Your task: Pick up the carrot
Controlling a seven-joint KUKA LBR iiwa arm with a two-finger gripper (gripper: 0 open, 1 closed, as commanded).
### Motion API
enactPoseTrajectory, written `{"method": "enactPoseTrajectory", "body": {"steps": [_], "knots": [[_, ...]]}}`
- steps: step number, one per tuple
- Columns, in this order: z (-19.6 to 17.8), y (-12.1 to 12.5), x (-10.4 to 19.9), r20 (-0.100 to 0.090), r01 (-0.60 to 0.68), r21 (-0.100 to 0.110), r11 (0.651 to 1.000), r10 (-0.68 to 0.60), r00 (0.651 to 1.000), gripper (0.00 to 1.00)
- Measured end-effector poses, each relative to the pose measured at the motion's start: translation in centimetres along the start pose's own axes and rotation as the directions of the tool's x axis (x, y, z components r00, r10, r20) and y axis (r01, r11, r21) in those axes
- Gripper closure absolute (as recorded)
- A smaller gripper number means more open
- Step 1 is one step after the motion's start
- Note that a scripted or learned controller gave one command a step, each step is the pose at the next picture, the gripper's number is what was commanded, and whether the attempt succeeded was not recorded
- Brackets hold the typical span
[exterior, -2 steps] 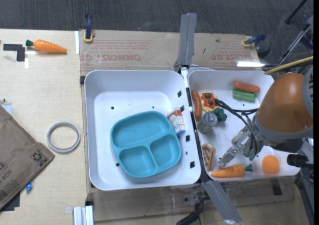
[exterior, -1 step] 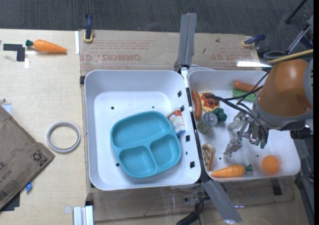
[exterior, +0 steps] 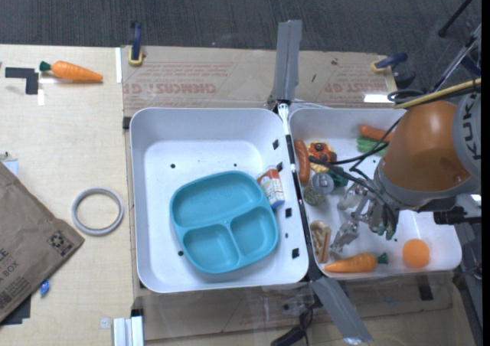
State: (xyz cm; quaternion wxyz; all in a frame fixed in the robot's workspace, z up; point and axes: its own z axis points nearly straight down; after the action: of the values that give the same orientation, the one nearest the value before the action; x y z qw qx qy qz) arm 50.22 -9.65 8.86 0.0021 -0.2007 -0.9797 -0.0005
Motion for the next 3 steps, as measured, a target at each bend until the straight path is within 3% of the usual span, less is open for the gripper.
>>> {"method": "enactPoseTrajectory", "body": {"steps": [1, 2, 3], "knots": [[-0.6, 0.0, -0.1, -0.001, -0.003, -0.001, 1.000, 0.003, 1.000, 1.00], [0.0, -0.9, 1.7, 0.000, 0.251, 0.000, 0.968, -0.251, 0.968, 1.00], [-12.4, 2.1, 1.2, 0.004, -0.072, 0.000, 0.997, 0.072, 0.997, 1.00]]}}
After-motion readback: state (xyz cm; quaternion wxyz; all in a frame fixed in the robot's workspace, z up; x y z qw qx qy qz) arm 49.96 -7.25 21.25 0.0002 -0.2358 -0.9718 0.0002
